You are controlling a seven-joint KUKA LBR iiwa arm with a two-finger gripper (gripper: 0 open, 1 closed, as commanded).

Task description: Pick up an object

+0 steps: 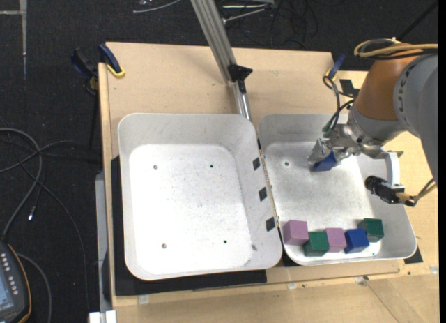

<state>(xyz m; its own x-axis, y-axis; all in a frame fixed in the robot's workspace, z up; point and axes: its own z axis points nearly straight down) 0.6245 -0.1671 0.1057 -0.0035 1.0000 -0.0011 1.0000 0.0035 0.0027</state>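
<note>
My gripper [323,159] hangs over the upper middle of the right bin [300,182], below the arm's orange band. A small blue block [326,164] sits between its grey fingers, which are shut on it. I cannot tell whether the block is touching the bin floor. Along the bin's front edge lies a row of blocks: a pink one [296,231], a green one [317,243], another pink one [336,238], a blue one [356,239] and a green one [373,228].
The left bin [139,140] stands beside the right one, their rims meeting at the middle. A metal pole [212,25] slants down from the top to the bench's back edge. Cables hang by the arm at right.
</note>
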